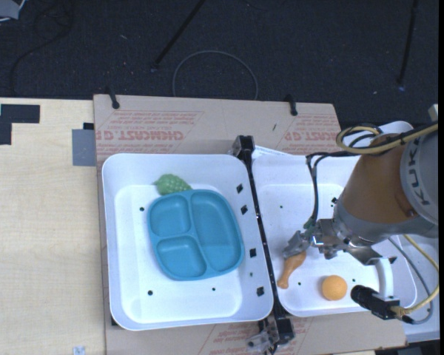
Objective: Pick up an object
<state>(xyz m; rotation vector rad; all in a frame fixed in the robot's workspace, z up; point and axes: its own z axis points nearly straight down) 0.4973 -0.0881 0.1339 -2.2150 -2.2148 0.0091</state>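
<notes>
Gripper (302, 242) low in right white bin (296, 302), fingers closed around top of tan drumstick-shaped toy (291, 265) near bin's left wall. Small orange ball (334, 288) nearby, toward bin's front edge.

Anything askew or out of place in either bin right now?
Nothing stands out. The blue divided plate lies flat in the left bin, a green item at its edge. The drumstick-like toy and orange ball rest in the right bin.

Smooth glossy white plastic bins (126, 198), matt blue plastic divided tray (194, 235), printed brown cardboard sheet (207, 124) beneath, pale wood-grain counter (37, 235), dark rough carpet floor (207, 28), smooth orange ball (334, 288), metal end effector (302, 242)
</notes>
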